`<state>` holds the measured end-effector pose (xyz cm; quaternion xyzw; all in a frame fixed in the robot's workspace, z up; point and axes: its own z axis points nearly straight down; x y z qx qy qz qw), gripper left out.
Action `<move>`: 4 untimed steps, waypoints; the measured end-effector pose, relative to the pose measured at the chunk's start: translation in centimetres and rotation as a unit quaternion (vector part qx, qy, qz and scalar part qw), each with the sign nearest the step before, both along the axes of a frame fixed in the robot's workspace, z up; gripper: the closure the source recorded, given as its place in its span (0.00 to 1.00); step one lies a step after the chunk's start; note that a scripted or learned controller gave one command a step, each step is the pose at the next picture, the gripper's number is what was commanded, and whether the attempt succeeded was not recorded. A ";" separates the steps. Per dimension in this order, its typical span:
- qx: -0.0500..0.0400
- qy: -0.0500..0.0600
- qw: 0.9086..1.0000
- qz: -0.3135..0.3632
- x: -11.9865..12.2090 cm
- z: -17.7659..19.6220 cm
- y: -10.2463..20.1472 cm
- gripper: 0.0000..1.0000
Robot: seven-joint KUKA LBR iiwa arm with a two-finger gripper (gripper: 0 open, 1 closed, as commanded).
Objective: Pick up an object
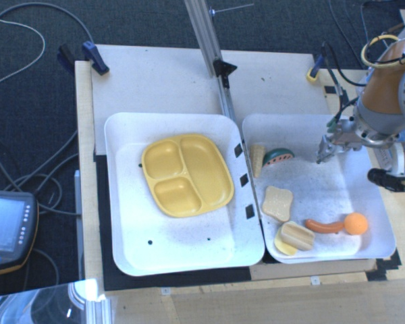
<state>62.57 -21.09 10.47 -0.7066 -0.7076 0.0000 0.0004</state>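
The right bin (364, 181) holds several toy foods: a watermelon slice (278, 157) near its back left, a bread slice (277, 203), a sandwich-like piece (294, 237) at the front, and an orange carrot (337, 225) with a round end at the front right. My gripper (326, 150) hangs over the back right part of this bin, to the right of the watermelon slice and apart from it. Nothing shows between its fingers.
A yellow divided plate (186, 174) lies in the left bin (121, 201). A metal pole (204, 25) rises from the back between the bins. Blue clamps (94, 56) grip the bench corners. A tablet (7, 228) sits at the far left.
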 end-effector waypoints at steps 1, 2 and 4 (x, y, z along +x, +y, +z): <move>-0.001 -0.004 1.000 0.001 0.6 4.8 0.6 1.00; -0.002 -0.005 1.000 0.000 0.2 11.1 0.2 1.00; 0.001 0.000 1.000 0.002 -1.1 13.4 4.7 1.00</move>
